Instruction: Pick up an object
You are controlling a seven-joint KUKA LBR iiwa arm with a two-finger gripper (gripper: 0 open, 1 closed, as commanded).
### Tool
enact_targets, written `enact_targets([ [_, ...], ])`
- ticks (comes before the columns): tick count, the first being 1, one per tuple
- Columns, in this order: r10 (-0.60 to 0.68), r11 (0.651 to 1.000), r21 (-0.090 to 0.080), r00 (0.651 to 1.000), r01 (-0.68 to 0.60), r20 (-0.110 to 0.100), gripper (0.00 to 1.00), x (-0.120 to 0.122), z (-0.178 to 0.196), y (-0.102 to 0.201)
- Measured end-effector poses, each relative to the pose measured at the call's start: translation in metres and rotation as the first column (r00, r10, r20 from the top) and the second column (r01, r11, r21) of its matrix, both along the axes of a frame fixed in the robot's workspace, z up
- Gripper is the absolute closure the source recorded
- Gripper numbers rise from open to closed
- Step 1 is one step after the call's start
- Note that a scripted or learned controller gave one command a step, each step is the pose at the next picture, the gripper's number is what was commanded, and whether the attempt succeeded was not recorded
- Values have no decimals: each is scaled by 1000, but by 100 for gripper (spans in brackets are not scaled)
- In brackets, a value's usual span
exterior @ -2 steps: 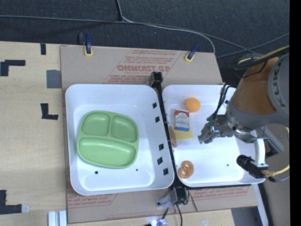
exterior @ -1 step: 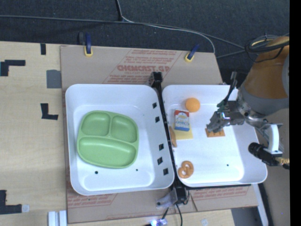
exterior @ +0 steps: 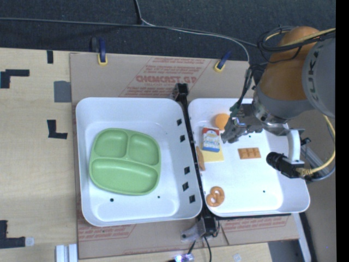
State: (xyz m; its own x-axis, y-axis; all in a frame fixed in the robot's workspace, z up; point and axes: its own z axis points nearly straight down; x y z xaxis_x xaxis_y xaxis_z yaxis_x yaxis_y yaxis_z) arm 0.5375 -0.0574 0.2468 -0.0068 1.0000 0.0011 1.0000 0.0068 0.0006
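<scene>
Grey arm, orange band, dark tooling at the tip

The arm (exterior: 297, 75) shows a rounded grey shell with a broad orange band wrapping its upper part, and part of dark lettering runs down the grey casing at the far right. Black cables loop over the top of the orange section and trail down its left side; a yellowish cable curves along the right flank. Below the grey housing sits a lighter silver-grey wrist ring, then the gripper (exterior: 233, 130), dark and angular, metal-toned with black parts. A white bracket hangs off the wrist, carrying a black cylindrical piece with a small yellow-tipped connector at its end.
</scene>
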Motion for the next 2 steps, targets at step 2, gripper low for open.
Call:
enact_targets([
  [2,0,1000,0,1000,0,-1,100,46,-6,104],
])
